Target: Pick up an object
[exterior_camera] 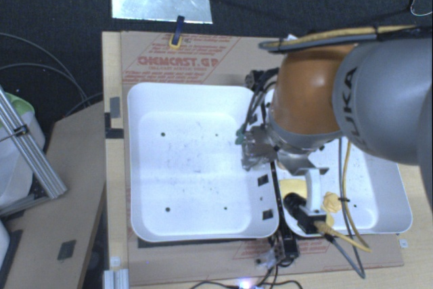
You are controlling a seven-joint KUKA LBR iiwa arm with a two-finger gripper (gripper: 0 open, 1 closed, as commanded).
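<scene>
Glossy white bin, lumpy yellow object, perhaps foam

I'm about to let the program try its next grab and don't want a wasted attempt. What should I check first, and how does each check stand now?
1. Pickable things present: a small yellow crumpled lump and a pale yellow flat piece lie in the right shallow white bin: ok.
2. Hand above a target: it hangs by the wall shared with the left shallow white bin, off to the side of both things: not ok.
3. Hand carrying something: cannot tell.
4. Clear view of the targets: the grey arm covers much of the right bin: not ok.
</scene>
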